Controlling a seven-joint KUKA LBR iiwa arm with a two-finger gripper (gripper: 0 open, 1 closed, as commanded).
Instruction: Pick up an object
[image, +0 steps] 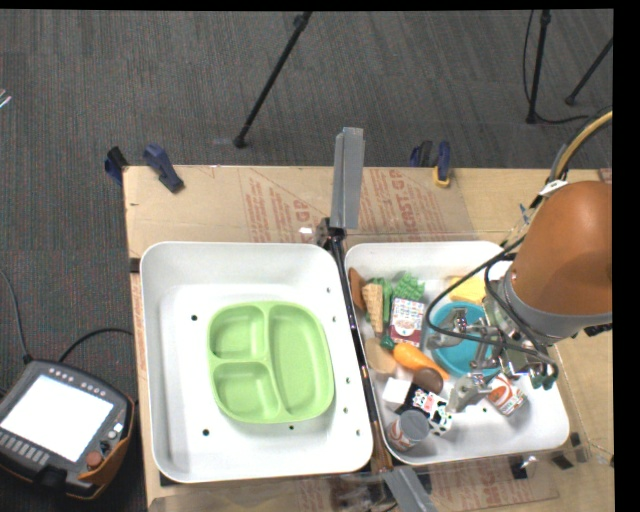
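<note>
Bench with two white bins side by side. Left bin (170, 300) holds a green tray (270, 360) with three compartments, lying flat near the bin's centre.

Right bin (545, 435) is cluttered. Along its left side: a tan cone-like item (373, 298), a green packet (408, 285), and a red-and-white carton (405, 322) just below the packet. An orange carrot (412, 356) lies at a slant near the bin's middle, touching a brown item (430, 379) at its lower end. Below these: a white block (397, 391), a black-and-white cow-print item (430, 408), and a grey can (408, 430) near the front wall. A blue bowl (455, 340) sits right of the carrot; a yellow item (468, 290) shows behind it, partly hidden by the arm. A small red-and-white can (508, 398) lies tilted in the lower right part of the bin.

Arm (565, 265) enters from the right, orange band uppermost, over the right bin's right half. Gripper (490, 368) is low at the bowl's right edge, between the bowl and the small can. Nothing visible between the fingers; whether they are spread or closed, I cannot tell, as cables and metal parts clutter that spot.

No object is lifted; all lie in the bins.

Handheld pendant (60, 425) rests on the floor at lower left. Blue clamps (160, 165) grip the cardboard bench top's far edge.
</note>
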